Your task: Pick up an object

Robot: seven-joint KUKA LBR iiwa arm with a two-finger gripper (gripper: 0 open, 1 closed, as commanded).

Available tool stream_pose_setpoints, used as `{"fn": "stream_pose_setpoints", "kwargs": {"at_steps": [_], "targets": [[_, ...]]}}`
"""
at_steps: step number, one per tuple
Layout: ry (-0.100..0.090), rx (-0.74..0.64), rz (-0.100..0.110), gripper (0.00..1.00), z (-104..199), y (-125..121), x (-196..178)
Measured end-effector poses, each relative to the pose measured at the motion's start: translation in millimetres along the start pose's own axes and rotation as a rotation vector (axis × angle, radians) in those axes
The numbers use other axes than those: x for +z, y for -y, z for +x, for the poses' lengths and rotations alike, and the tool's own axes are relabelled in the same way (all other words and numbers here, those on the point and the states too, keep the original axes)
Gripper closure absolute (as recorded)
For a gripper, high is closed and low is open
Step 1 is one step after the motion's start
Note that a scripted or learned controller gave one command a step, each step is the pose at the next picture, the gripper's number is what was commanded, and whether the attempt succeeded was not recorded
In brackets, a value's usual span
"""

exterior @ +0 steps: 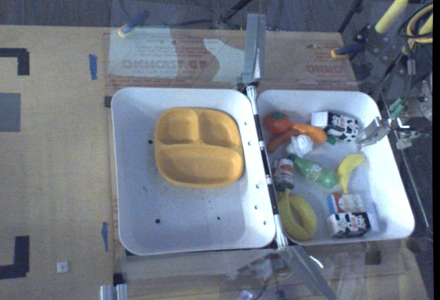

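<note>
Two shallow white bins sit side by side on the bench. One yellow divided tray (199, 146), with three compartments, lies upside up in the left bin (137, 209) toward its far half. The right bin (392, 188) holds the loose items: two bananas, one large (298, 216) near the front left corner and one small (350, 169) to the right of centre; two black-and-white cartons, one (337, 124) near the far wall and one (349, 217) near the front right; one green bottle (313, 171) in the middle; one small can (284, 172) by the dividing wall; and one orange carrot-like piece (295, 132) beside a red item (276, 121). One gripper (382, 128) hangs at the right bin's far right rim, above no item, and whether it is spread or closed cannot be told.
</note>
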State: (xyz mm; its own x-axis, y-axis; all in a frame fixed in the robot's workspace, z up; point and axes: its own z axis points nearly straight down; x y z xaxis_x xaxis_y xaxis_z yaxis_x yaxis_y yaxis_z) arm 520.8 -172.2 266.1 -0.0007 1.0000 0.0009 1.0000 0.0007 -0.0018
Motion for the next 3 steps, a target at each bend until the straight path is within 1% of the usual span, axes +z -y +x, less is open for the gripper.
{"fn": "stream_pose_setpoints", "kwargs": {"at_steps": [1, 2, 3], "targets": [[0.001, 0.079, -0.005, 0.00, -10, 40, 163], [0.002, 0.090, -0.008, 0.00, 25, -17, 180], [0.004, 0.093, -0.013, 1.00, 24, -18, 169]]}}
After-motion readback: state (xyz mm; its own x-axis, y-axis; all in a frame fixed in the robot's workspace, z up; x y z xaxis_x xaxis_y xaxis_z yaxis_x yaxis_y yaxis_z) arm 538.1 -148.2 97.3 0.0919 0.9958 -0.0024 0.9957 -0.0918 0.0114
